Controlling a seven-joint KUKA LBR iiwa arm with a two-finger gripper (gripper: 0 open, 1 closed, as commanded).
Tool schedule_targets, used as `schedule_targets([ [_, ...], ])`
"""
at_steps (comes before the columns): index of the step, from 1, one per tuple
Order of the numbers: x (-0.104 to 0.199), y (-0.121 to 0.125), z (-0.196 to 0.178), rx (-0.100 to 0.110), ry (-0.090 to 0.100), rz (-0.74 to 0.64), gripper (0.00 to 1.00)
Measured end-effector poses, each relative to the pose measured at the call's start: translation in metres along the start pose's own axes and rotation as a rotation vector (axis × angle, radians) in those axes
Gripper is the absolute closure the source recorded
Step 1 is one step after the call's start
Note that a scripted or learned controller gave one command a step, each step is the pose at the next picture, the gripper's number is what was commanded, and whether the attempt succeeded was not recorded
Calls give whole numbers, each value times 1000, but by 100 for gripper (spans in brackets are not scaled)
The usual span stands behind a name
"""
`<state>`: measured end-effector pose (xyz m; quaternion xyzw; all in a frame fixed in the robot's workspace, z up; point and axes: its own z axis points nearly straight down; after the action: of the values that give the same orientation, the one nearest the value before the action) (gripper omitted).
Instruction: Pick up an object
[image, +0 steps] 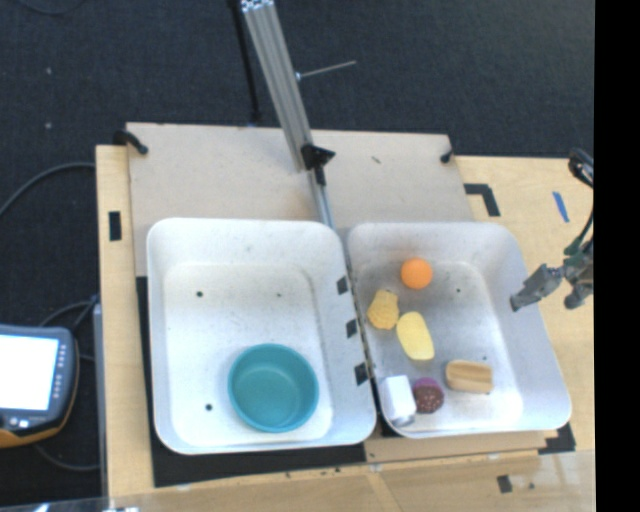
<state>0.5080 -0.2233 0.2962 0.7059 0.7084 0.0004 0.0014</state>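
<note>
The right bin (520, 400) holds an orange ball (417, 273), a yellow ridged piece (383, 309), a yellow oval piece (416, 336), a tan block (468, 376), a dark red ball (428, 396) and a white block (398, 398). A teal bowl (273, 387) stands in the left bin (180, 260). My gripper (552, 292) hangs over the right bin's right rim, at the view's right edge. Its two dark fingers stand apart, open, with nothing between them. It is well to the right of the orange ball and above the tan block.
A slanted metal rail (285, 90) runs from the top down to the gap between the bins. A handheld screen unit (30, 380) lies off the bench at the far left. A beige board (290, 175) lies behind the bins.
</note>
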Motion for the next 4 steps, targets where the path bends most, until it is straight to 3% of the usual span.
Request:
schedule_targets([
  [1,0,0,0,0,0,0,0],
  [4,2,3,155,8,2,4,0],
])
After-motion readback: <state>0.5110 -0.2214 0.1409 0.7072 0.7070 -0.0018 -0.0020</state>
